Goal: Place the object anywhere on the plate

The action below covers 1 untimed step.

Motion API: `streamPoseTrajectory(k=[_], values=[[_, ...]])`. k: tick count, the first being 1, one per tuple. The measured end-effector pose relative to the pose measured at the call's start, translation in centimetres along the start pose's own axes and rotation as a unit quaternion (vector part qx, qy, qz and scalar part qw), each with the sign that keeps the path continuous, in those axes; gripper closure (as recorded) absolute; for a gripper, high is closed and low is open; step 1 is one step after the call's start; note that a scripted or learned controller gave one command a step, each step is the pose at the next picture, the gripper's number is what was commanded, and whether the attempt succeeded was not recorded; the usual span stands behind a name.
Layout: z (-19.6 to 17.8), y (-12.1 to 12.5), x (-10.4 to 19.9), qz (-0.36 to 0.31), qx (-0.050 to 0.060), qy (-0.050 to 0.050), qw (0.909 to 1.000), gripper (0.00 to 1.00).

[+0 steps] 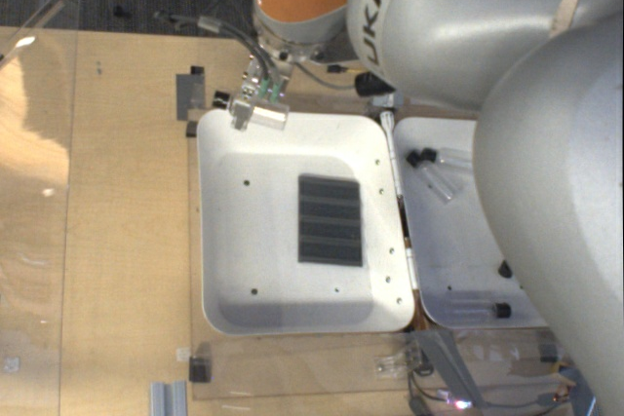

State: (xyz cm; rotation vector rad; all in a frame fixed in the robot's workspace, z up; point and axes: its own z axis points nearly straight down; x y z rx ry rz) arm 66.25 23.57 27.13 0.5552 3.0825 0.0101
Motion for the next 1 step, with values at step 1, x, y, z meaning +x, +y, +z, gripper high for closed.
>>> streamPoseTrajectory(k=[1], values=[[11.06,-1.52,-0.26,0.027,0.001,0.002,0.9996,1.00]])
